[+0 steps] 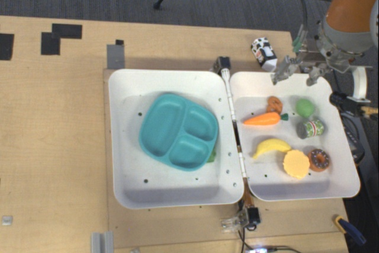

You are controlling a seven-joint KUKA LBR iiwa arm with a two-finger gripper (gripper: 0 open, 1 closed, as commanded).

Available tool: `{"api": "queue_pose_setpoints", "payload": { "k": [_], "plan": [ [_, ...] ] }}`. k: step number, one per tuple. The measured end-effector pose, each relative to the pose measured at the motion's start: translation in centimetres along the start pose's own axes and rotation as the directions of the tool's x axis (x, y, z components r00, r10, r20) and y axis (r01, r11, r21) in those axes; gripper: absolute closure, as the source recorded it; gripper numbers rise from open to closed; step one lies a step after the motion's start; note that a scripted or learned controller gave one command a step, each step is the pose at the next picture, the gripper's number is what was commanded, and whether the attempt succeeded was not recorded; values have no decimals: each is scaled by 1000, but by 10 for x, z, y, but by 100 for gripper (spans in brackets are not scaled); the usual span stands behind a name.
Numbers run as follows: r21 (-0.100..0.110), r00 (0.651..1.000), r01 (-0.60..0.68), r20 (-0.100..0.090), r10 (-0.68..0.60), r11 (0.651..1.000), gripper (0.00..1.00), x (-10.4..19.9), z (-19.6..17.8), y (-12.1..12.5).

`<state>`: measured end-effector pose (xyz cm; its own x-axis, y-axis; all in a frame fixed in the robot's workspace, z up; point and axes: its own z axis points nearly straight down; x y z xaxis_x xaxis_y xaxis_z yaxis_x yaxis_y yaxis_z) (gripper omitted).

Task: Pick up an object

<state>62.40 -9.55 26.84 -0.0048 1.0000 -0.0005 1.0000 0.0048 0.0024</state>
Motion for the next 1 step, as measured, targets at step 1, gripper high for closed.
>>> {"api": "queue_pose_setpoints", "payload": {
  "k": [1],
  "plan": [
    [3,1000,16,1,-16,1000,0,-69,69,-25]
  ]
}}
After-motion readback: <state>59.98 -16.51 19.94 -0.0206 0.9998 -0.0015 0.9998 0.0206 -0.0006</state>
